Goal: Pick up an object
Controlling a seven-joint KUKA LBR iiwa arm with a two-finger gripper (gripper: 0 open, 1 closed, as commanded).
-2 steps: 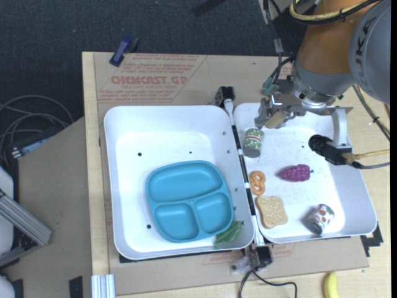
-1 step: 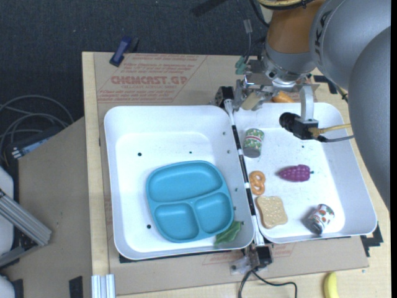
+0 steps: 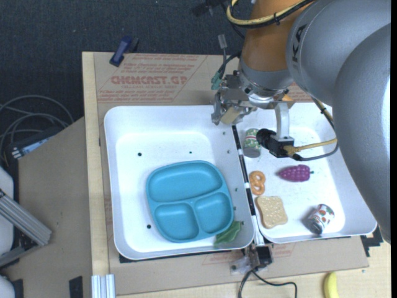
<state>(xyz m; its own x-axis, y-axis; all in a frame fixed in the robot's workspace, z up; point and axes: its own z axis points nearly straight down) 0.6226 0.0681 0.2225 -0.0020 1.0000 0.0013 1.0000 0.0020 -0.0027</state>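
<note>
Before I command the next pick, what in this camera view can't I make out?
- Gripper: whether it holds anything; too small, and the wrist covers it.
- Can: label unreadable; blurred, its far side hidden by the gripper mount.
- Green item beside the blue tray: too small to identify.
- Right bin: far corner hidden by the arm.

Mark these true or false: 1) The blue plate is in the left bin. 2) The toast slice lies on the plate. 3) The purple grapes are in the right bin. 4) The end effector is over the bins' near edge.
1) The blue plate is in the left bin: true.
2) False: the toast slice lies in the right bin, off the plate.
3) The purple grapes are there: true.
4) False: the end effector is at the far edge, by the divider.
</note>
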